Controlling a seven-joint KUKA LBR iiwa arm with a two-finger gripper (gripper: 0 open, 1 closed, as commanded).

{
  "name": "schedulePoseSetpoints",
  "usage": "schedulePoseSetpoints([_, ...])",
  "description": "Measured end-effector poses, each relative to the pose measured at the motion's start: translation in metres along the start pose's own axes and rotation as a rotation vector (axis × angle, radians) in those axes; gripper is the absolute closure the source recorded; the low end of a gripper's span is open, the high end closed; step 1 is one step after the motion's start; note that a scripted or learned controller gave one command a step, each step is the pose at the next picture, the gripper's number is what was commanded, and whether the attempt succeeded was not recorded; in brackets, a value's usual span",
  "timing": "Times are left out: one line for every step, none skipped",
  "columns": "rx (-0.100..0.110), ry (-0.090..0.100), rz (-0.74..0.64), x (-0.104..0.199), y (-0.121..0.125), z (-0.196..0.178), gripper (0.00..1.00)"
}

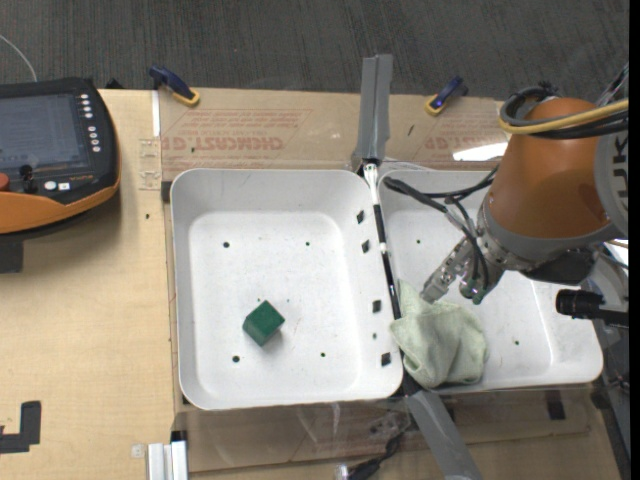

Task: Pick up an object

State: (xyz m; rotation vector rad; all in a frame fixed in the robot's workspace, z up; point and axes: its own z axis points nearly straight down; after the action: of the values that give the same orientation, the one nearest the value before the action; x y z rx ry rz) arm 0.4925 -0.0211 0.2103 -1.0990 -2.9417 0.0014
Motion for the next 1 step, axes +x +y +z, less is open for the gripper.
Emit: schedulePoseSetpoints([0.000,0.000,-0.045,0.0172,-0.0028,0.0194,1.00])
